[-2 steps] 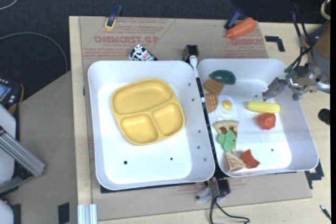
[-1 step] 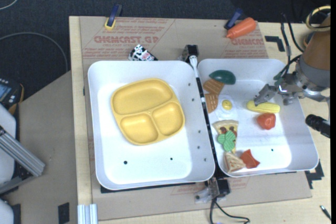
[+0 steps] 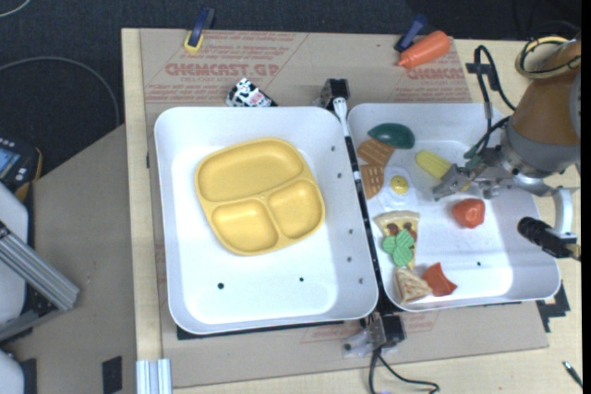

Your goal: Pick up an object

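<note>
A small red toy tomato (image 3: pixel 469 213) lies near the right bin's (image 3: pixel 526 277) right edge, just below the gripper (image 3: pixel 454 185), whose jaws stand open around nothing. The counter (image 3: pixel 148 106) reads "GEMCAST". The left bin (image 3: pixel 185 272) holds a yellow divided plate (image 3: pixel 259 196).

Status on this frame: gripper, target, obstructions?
Gripper low in right bin, nothing visibly held. Yellow toy beside it, red toy just below. Other toys crowd nearby.

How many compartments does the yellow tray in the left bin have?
3: the yellow tray has one long compartment across its far side, and two smaller ones nearer the camera, left and right.
</note>
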`<state>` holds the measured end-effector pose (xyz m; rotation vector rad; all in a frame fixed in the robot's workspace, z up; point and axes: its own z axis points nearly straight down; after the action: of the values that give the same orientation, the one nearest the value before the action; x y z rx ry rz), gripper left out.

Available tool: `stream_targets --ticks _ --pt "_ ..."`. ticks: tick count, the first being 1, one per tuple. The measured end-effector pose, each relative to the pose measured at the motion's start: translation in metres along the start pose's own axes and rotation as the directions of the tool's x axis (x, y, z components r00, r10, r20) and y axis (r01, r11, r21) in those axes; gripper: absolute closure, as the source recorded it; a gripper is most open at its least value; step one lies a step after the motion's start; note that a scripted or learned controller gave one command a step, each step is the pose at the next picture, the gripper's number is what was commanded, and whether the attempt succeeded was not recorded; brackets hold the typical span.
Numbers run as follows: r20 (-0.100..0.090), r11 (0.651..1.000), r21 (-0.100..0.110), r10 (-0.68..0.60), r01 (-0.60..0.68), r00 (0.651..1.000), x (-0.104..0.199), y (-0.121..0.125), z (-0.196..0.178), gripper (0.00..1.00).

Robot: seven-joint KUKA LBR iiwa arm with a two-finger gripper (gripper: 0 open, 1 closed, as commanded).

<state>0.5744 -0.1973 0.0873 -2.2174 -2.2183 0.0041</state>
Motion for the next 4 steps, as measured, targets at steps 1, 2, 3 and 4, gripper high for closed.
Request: stream_targets --ticks 1,2,3,4 --pt "0.003 1.000 -0.007 0.000 0.000 1.000 -0.001 0.002 -0.014 1.00" --pt "0.005 1.000 -0.014 0.000 0.000 1.000 -0.003 0.003 -0.079 1.00" --pt "0.005 1.000 -0.014 -0.001 0.001 1.000 -0.004 0.004 -0.133 1.00" --pt "0.001 1.000 -0.011 -0.007 0.007 1.000 0.055 0.019 -0.144 1.00"
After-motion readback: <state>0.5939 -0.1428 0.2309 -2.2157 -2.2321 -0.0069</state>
